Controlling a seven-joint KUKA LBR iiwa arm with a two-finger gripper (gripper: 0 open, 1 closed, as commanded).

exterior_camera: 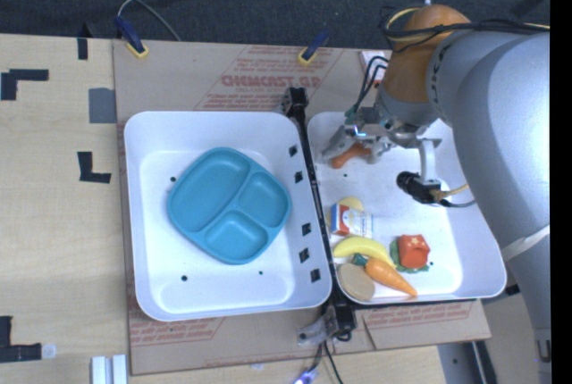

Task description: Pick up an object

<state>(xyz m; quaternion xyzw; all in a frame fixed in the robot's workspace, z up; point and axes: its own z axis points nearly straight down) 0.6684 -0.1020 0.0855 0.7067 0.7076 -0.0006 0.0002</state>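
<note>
Gripper sits low in the far part of the right bin, its metal fingers just above a small orange-brown piece near the wall between the bins; whether they are spread or closed cannot be told at this slant, and nothing is plainly seen between them.

Going by size, the left bin carries a blue divided plate, wide, stiff and flat, with only a thin rim to catch, so a poor pick. In the right bin's near part lies a cluster, touching or nearly so: a red tomato-like toy, a carrot, a banana, a tan disc and a small carton. All look like light, hard plastic play food, likely slippery; the carrot and banana would best be pinched across their narrow middles. The orange-brown piece looks smallest and nearest, to be taken across its short width.
</note>
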